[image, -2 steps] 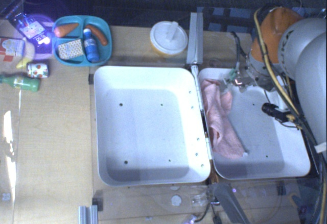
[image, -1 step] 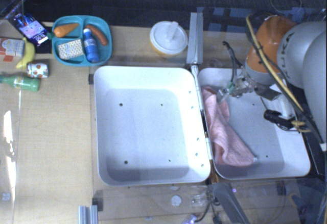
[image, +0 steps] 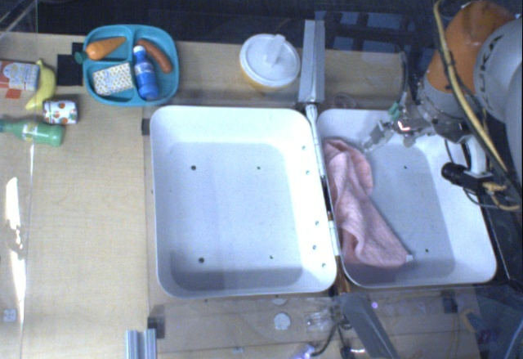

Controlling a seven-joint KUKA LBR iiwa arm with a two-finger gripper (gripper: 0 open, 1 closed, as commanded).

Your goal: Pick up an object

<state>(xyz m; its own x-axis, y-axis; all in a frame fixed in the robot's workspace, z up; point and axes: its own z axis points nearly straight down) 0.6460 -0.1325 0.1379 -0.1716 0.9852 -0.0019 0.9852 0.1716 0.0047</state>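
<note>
I hover over the right bin's [image: 458, 271] far edge, my gripper [image: 391, 130] empty with fingers spread. The pink cloth [image: 358, 210] lies bunched along the bin's left wall. I judge this the approach: next I must shift left and descend onto it.

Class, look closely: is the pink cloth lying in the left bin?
No, the pink cloth lies along the left wall of the right bin, not in the left bin.
</note>
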